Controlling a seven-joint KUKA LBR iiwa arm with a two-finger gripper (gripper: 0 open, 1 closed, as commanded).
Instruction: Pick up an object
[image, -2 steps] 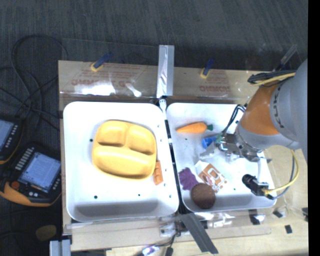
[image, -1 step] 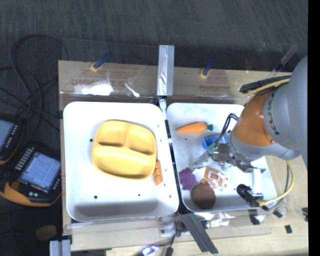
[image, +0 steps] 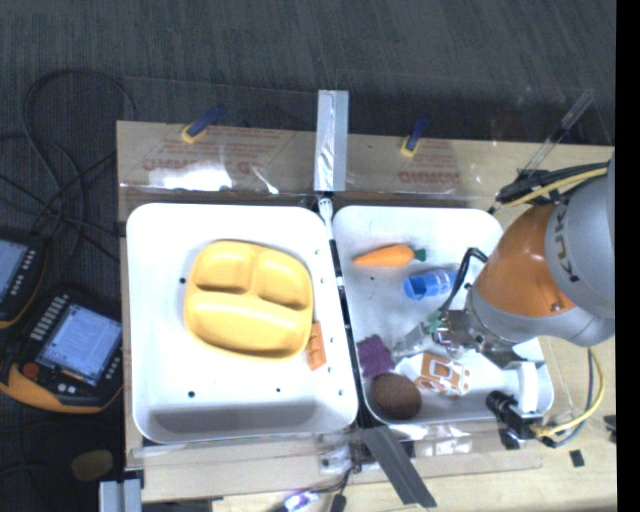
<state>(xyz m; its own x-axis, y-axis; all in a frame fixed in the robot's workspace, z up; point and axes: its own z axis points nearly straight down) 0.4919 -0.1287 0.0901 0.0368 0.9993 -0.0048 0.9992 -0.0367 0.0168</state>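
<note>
The right bin (image: 480, 222) holds an orange carrot (image: 385, 256) at the back, a blue cap-like piece (image: 427, 284) beside it, a purple lump (image: 375, 353), a brown rounded object (image: 397, 395) at the front and an orange-and-white packet (image: 443, 374). My gripper (image: 437, 335) is low in this bin, reaching from the right. It hovers just above the packet and right of the purple lump. The orange wrist band (image: 520, 280) hides the bin's right part.
The left bin (image: 150, 300) carries a large yellow tray-shaped toy (image: 248, 297) with a small orange piece (image: 316, 348) against its right wall. A divider ridge (image: 340, 300) separates the bins. Cables and a teach pendant (image: 70, 345) lie off the bench to the left.
</note>
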